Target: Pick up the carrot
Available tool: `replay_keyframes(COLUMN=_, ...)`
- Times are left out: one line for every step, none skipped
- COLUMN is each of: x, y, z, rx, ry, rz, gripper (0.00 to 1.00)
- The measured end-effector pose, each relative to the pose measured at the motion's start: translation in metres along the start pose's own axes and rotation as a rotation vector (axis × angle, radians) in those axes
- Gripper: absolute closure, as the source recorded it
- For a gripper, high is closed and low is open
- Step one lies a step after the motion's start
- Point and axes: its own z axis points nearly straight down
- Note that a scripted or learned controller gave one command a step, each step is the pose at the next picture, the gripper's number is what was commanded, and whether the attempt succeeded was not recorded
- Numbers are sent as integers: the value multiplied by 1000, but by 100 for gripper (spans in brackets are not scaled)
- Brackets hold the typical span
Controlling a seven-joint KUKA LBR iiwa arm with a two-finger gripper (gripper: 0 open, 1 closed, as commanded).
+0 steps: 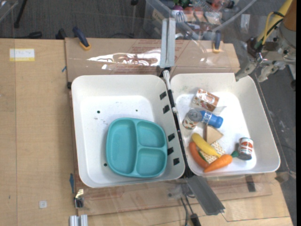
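Carrot (218,163) lies at the right bin's (267,126) near edge, touching a banana (205,145) and a red pepper (196,155), well below and left of the jaws. Those jaws (251,66) hang over the bin's far right corner, too blurred to tell how wide they stand. Can (244,148) and carton (206,99) labels are unreadable. A teal tray (136,147) sits in the left bin (89,107).

I work in a robotics lab. My desk (33,126) is bare plywood carrying two shallow white bins (84,126), screwed down side by side. Blue clamps (82,40) grip its far edge. Beyond it lies grey carpet (70,8), with a clear plastic tub (202,4) full of toy objects and loose cables (270,22) hanging at the right.
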Motion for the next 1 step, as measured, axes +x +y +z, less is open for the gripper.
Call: replay_keyframes(x=-29, y=-48, z=181, rx=-6, ry=1, rz=-78, gripper=0)
